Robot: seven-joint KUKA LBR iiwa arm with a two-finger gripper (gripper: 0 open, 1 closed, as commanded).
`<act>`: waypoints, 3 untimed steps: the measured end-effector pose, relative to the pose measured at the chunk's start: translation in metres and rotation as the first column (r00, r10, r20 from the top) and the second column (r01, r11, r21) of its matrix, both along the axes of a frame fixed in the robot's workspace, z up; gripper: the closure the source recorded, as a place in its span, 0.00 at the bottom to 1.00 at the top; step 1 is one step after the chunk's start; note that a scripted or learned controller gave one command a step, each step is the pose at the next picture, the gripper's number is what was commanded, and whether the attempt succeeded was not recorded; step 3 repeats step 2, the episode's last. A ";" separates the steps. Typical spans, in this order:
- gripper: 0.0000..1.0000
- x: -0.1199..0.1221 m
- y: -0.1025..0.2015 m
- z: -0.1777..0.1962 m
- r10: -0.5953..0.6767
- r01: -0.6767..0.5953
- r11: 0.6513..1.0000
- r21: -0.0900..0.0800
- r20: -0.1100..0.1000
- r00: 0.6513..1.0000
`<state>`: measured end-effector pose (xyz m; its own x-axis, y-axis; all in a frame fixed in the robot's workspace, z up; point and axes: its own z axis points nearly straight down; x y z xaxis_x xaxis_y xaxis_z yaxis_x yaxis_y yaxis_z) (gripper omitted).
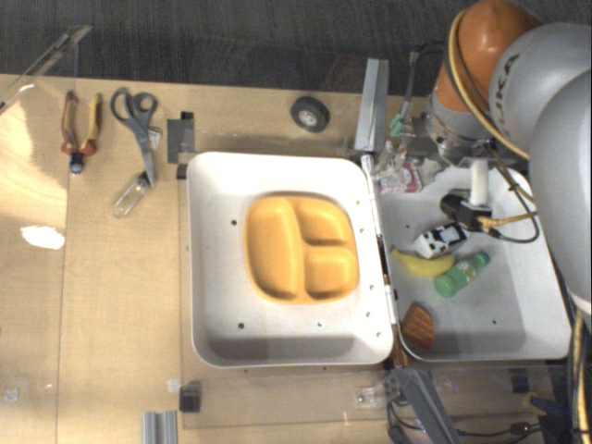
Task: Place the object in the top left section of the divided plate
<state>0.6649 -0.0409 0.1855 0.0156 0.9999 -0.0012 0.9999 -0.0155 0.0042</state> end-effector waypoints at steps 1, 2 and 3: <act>1.00 -0.048 0.078 0.000 0.001 -0.001 1.000 0.002 0.001 1.000; 0.00 -0.048 0.078 0.000 0.000 0.000 1.000 0.003 0.001 1.000; 0.00 -0.048 0.078 0.000 0.000 0.000 1.000 0.003 0.001 1.000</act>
